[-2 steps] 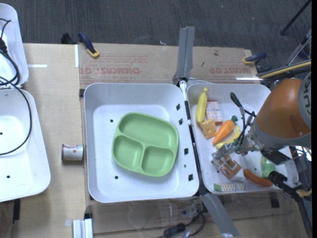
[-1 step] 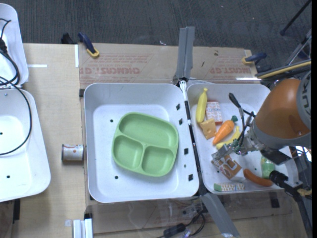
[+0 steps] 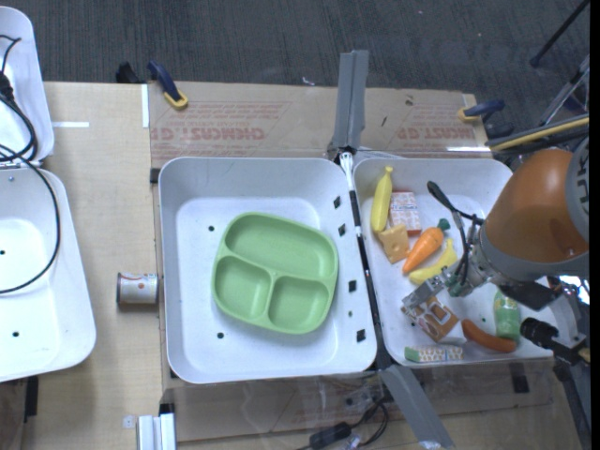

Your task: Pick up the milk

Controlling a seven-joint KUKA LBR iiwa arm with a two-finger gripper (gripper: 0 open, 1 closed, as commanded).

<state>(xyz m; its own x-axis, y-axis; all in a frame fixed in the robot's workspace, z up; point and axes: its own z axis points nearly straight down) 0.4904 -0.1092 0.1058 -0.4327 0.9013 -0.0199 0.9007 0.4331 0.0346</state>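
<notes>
Your claw sits low in the right-hand shallow white bin, and you cannot tell from this angle how it stands, nor whether anything is caught in it. Just below it, touching or nearly so, lies a small brown-and-white carton, which may be the milk, though its markings are too small to read. Around it you see an orange plastic carrot, a yellow banana standing along the bin's left wall, a yellow wedge of cheese, a red sausage and a green bottle. The grey arm with its orange band covers the bin's right side. In the left-hand white bin a green divided plate lies flat. A small tin can lies on the worktop beside that bin.
</notes>
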